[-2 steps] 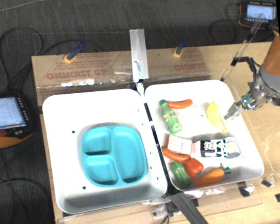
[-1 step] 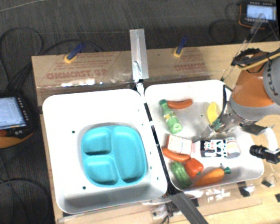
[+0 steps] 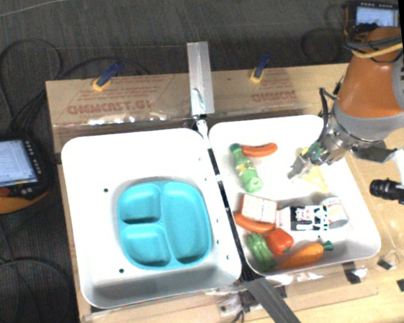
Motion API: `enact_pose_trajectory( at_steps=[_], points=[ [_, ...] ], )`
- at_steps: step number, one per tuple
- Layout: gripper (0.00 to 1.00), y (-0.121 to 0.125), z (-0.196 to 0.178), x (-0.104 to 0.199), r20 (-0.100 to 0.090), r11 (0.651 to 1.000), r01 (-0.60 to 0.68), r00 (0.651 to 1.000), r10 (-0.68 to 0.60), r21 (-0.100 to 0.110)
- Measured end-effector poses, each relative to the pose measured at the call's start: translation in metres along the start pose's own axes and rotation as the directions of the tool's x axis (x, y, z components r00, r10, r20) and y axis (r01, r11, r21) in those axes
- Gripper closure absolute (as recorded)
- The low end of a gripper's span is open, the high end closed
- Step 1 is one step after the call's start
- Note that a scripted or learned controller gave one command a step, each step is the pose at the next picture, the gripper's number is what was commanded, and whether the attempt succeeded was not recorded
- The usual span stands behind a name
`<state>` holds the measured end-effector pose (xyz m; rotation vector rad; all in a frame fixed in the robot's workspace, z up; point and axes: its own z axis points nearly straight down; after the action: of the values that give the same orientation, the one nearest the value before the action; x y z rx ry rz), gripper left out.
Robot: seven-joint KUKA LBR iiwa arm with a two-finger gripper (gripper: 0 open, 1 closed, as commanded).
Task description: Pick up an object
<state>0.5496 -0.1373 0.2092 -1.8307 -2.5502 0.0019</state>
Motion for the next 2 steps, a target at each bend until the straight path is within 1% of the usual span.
enact_pose_trajectory(
  at_steps=[1, 2],
  points=[
    [1.00, 0.000, -0.079, -0.006, 0.001, 1.000, 0.018, 1.000, -0.018, 0.000],
    [1.00, 0.027, -0.022, -0.037, 0.001, 0.997, -0.073, 0.997, 0.073, 0.001]
  ],
)
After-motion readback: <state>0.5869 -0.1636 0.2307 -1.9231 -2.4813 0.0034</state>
